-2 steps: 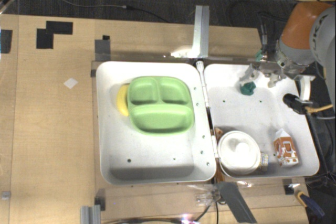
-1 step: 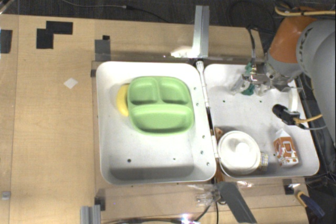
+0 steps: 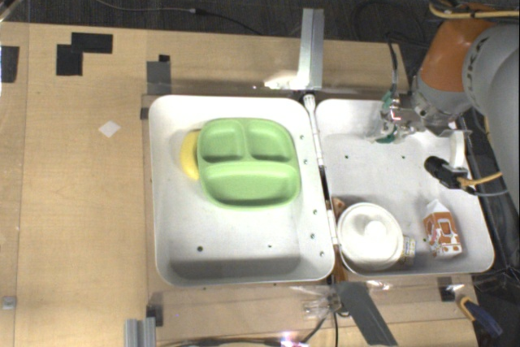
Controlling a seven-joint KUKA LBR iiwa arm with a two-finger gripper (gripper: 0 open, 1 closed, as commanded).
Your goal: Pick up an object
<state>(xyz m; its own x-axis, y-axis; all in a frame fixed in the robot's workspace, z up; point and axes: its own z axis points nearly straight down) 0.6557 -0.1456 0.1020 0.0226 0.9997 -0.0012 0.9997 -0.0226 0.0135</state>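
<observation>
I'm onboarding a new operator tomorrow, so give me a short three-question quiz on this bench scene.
1. True or false: the green divided plate lies in the left bin.
2. Which bin holds the white bowl? A) left B) right
3. Fill in: a yellow object peeks out from under the plate's ___ edge.

Key: 1 true; 2 B; 3 left. The small orange-and-white packet sits right of the bowl, and the pincer is over the right bin's far side.
</observation>
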